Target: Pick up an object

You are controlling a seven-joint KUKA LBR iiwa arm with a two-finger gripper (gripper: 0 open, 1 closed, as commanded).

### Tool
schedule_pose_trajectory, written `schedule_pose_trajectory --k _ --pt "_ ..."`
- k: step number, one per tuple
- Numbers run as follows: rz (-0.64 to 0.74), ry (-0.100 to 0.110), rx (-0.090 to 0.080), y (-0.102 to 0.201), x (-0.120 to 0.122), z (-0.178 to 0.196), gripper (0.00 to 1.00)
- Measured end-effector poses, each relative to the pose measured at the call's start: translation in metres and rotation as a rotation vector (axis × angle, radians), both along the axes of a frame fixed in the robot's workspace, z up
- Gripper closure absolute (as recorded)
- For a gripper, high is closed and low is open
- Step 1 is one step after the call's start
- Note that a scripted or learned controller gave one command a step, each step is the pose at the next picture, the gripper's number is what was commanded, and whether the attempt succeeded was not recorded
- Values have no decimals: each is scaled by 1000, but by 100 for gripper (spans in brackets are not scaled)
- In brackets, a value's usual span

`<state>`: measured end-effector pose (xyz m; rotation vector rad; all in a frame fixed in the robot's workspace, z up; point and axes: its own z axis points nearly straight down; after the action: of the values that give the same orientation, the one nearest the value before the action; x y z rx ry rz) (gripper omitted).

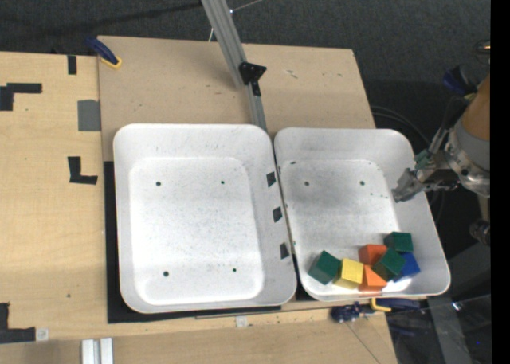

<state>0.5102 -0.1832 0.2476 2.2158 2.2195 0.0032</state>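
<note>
We see the grey two-finger hand (405, 185) at the right rim of the right-hand shallow white plastic bin (335, 147), over its upper right part, with the arm coming in from the right. We cannot tell whether the hand is open or closed; nothing shows in it.

The things to pick from lie well apart from it, heaped in the lower right corner of that same bin: a dark green cube (324, 267) at the left end of the heap, a yellow block (350, 272) touching it, an orange block (371, 277) beside that, a red-orange block (370, 254) behind, a second green block (398, 241) at the far end, a teal-green block (390, 263) below it, and a blue block (409, 265) against the bin wall. The left-hand shallow white plastic bin (191, 203) on the wooden table (48, 195) carries no blocks.

We judge the step in hand to be the approach, with no grasp begun. To do it well, we would steer the hand down the bin toward the heap and choose the dark green cube, since its left and upper sides stand free of the others, while the blue block sits hard by the wall and the middle ones are crowded. We would line the hand across the cube's free faces, come down straight, and close only once low around it. The main risk, in our view, is nudging the neighbouring yellow block or catching two at once.
</note>
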Motion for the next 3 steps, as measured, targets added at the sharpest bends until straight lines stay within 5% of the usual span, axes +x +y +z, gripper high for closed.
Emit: schedule_pose_trajectory --k 1,3 --pt "0 1 1 0 1 49 100" --pt "4 8 3 96 21 15 100"
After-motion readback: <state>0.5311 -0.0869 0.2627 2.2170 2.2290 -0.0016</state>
